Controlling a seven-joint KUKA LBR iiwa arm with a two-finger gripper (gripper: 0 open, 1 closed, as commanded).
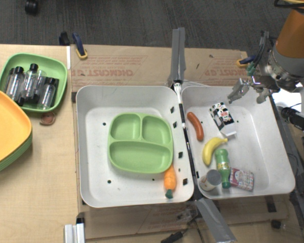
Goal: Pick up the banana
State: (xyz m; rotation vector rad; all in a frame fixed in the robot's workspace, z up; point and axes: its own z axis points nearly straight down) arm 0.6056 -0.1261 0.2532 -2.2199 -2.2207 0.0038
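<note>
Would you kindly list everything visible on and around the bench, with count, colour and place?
banana: 1, yellow, right bin centre
sausage: 1, red-orange, right bin left side
bottle: 1, green, below the banana
black-and-white packet: 1, right bin upper middle
pink packet: 1, right bin lower right
can: 1, grey, right bin lower left
divided plate: 1, green, left bin
carrot: 1, orange, left bin lower right
tray of vials: 1, green, far left
orange plates: stack, left edge
gripper: 1, grey, above right bin's far edge

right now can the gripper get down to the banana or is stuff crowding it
Probably yes. The banana lies uncovered in the right bin, and the gripper hangs above that bin's far edge. The green bottle touches its near end, the hot dog lies beside it.
</note>
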